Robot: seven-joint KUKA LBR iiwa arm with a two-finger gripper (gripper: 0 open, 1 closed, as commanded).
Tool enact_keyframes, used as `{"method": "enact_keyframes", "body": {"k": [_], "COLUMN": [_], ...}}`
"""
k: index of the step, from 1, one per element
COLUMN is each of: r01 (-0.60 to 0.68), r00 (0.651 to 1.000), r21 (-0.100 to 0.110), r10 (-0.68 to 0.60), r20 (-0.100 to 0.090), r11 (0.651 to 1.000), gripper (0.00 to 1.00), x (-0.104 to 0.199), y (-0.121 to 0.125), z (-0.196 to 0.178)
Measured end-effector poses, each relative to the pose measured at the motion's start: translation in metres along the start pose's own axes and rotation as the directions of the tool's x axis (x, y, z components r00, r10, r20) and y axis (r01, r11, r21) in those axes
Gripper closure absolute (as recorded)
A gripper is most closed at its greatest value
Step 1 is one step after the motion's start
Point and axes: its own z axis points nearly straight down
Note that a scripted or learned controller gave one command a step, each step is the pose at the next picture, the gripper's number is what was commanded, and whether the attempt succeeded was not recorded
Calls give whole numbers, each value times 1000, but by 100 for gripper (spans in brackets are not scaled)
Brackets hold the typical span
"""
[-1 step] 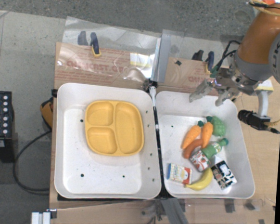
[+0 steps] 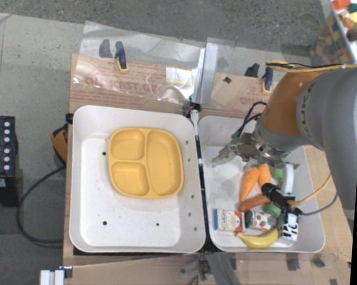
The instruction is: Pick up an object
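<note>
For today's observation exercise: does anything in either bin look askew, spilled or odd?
Nothing looks spilled or damaged. The yellow tray lies flat in the left bin, slightly turned. In the right bin the carrots, cartons and banana sit jumbled together at the near side, an ordinary heap.

Grey KUKA arm (image 2: 337, 114) enters from 3 o'clock, bulky segment filling the upper right of the view. Orange band (image 2: 285, 110) sits above the wrist, facing 9 o'clock. Wrist bends down toward 7 o'clock. Metal two-finger gripper (image 2: 227, 154) points toward 8 o'clock, low over the right side of the bench. Thin black cables run along the wrist.
</note>
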Motion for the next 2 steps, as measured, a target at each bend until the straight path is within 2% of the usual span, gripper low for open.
{"method": "enact_keyframes", "body": {"k": [1,2], "r01": [-59,23], "r00": [998,1000], "r21": [-4,-2], "r10": [59,-23], "r20": [0,-1], "r11": [998,1000], "gripper": [0,0], "x": [-29,-75], "y": [-57,-50], "z": [12,-10]}}
